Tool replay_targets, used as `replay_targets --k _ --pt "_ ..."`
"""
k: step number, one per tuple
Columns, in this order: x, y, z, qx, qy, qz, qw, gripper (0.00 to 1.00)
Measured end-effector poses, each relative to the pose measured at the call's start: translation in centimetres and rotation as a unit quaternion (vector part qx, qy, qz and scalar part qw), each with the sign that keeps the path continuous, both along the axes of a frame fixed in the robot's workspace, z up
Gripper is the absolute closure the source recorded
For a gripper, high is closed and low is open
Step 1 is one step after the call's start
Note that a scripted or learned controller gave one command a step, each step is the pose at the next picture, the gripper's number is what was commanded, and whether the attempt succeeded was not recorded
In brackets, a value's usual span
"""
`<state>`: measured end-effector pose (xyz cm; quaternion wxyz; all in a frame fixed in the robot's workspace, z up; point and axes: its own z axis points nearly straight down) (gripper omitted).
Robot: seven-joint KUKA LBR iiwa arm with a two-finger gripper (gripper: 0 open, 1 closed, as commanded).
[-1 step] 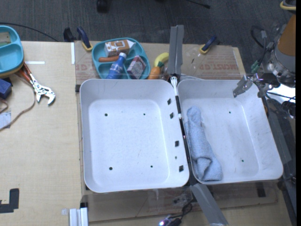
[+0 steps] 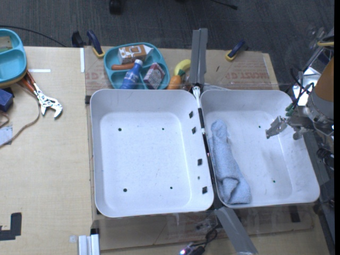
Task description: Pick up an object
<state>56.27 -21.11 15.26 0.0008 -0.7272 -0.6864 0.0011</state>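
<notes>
While the tool (image 2: pixel 285 127) hangs over the right bin (image 2: pixel 276 193) near its right wall, fingers spread and pinching nothing, a light blue rolled towel (image 2: pixel 226 163) lies lengthwise along that bin's left side, well apart from it. Beside it, the left bin (image 2: pixel 106 195) sits on the tabletop (image 2: pixel 42 185).

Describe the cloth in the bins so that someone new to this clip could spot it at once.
Of the two white bins, look in the right bin, the one nearer the arm. Along its left wall lies the pale blue towel, bunched lengthwise into a long roll. It is the one soft, blue thing lying on the white bin floor.
</notes>
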Motion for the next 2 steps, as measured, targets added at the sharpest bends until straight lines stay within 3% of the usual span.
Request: replay_targets --k 1,2 --pt "-2.9 7.9 -6.2 0.0003 0.000 -0.052 0.9986 0.00" --pt "-2.0 2.1 -1.0 -0.0006 -0.001 -0.104 0.9946 0.00"
